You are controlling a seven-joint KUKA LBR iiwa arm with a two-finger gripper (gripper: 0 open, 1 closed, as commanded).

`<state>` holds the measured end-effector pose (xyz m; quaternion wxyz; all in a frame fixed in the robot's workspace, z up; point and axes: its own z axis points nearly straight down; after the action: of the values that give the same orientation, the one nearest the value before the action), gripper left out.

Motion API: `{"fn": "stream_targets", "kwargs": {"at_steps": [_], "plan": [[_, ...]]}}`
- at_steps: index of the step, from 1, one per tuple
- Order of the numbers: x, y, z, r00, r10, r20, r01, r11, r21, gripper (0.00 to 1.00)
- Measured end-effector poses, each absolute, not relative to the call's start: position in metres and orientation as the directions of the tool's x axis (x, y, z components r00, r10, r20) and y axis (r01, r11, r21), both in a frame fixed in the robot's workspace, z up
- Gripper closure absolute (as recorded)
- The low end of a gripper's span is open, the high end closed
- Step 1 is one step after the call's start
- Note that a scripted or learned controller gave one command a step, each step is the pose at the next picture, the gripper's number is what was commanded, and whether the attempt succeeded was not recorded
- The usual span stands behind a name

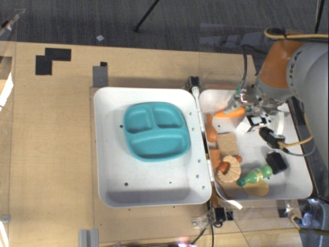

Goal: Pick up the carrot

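Down front in the right bin (300,187): green bottle (255,175) at five o'clock, pie (230,169) just beside it, cracker (227,143) above. Farther back, carrot (229,113) at eleven o'clock of that bin, pinched in the gripper (241,106), lifted at a slant. Over at nine o'clock, teal tray (154,129) sitting in the left bin (110,189).

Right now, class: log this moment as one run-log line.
tool: over right bin | carrot: at tool tip, grasp unconfirmed | teal tray: left bin
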<state>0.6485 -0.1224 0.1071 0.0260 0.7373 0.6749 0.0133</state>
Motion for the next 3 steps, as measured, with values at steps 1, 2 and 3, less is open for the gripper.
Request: {"fn": "stream_targets", "kwargs": {"at_steps": [1,2,3], "plan": [[0.659,-0.131,0.107,0.17,0.985,0.002,0.984,-0.17,0.046,0.0],[0.643,-0.095,0.107,0.07,0.997,-0.017,0.996,-0.069,0.055,0.0],[0.666,-0.109,0.088,0.313,0.95,0.002,0.95,-0.313,0.006,0.0]]}}
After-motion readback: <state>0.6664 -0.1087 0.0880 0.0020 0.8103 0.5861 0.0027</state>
